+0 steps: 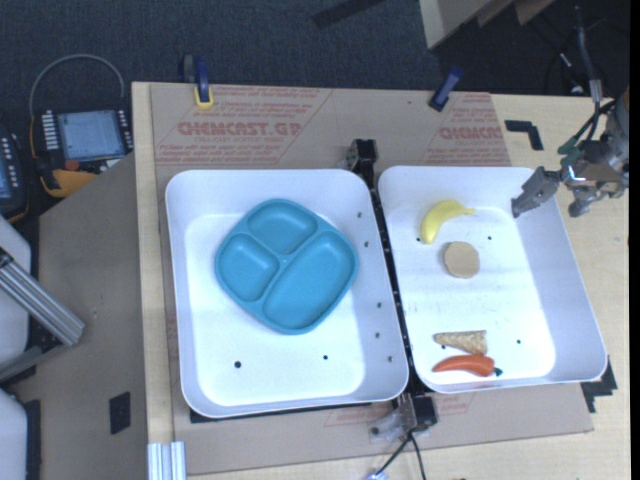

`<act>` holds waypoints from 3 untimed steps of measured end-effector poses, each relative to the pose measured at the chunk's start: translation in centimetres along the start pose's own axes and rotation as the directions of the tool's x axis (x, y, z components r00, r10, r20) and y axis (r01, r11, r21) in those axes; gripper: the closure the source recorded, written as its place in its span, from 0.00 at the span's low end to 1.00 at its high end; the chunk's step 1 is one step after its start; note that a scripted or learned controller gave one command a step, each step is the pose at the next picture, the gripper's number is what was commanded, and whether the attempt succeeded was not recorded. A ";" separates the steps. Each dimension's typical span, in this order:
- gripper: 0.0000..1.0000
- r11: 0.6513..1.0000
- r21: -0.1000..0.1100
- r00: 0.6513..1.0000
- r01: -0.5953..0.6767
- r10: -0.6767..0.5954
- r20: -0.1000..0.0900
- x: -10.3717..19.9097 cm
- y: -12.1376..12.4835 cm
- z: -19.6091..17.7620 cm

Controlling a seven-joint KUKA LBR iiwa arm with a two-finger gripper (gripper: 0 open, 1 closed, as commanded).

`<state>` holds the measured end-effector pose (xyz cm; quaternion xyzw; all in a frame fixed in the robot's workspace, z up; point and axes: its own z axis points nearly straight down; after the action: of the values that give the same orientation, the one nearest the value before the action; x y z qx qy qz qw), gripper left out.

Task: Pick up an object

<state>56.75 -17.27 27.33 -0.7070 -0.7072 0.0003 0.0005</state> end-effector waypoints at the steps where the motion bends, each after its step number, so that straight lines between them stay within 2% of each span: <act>1: 0.00 1.000 0.004 1.000 0.000 0.000 -0.001 0.1 0.2 4.3; 2: 0.00 1.000 0.004 1.000 -0.001 0.001 -0.001 -0.7 0.7 9.7; 3: 0.00 1.000 0.006 1.000 0.000 0.000 -0.002 -0.2 0.8 16.0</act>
<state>57.52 -17.50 11.33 -0.7071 -0.7071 0.0015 0.0035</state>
